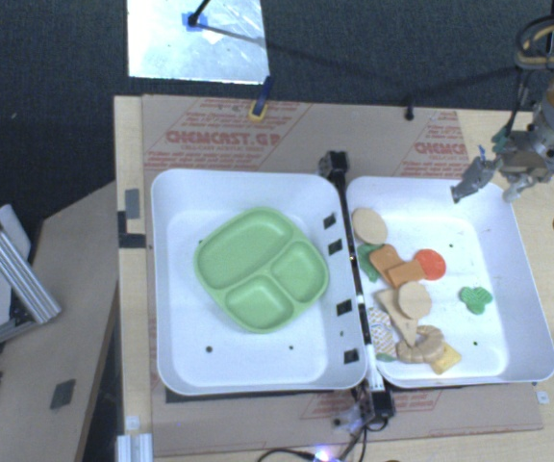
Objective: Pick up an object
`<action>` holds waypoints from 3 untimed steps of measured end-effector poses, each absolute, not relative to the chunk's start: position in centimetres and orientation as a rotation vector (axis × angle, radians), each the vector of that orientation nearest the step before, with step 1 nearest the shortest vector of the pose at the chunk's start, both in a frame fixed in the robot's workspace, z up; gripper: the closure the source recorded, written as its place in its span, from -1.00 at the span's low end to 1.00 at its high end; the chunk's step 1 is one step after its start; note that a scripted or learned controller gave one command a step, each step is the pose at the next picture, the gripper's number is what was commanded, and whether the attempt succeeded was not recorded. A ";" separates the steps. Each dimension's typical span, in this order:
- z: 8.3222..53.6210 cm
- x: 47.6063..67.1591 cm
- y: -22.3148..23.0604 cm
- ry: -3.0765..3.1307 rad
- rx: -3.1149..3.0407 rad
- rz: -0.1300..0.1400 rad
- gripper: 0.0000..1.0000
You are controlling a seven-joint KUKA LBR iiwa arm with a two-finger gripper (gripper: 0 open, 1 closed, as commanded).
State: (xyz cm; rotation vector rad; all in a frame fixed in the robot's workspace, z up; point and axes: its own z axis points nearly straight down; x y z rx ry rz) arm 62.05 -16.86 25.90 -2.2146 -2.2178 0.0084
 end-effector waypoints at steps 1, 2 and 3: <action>26.6 62.3 -16.8 -2.227 -2.219 -0.001 -1.00; 22.0 62.8 -17.4 -2.223 -2.220 0.002 -1.00; 16.0 62.6 -17.9 -2.222 -2.220 0.002 -1.00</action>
